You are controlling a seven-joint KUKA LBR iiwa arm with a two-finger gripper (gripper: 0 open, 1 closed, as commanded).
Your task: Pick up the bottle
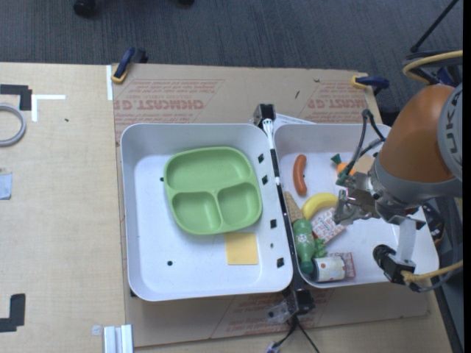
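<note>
The green plastic bottle (303,240) lies in the right white bin (412,274), against its left wall near the front corner, between a yellow banana (320,204) and a small labelled can (333,268). These neighbours are close, so a grasp could catch them instead. The gripper (352,206) hovers beside the banana; how far it is open I cannot tell.

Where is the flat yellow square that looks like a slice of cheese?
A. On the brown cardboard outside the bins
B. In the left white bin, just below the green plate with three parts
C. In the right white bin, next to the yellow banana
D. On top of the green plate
B: the flat yellow square lies on the floor of the left white bin, just below the green three-part plate, apart from the right bin's toys.
</note>
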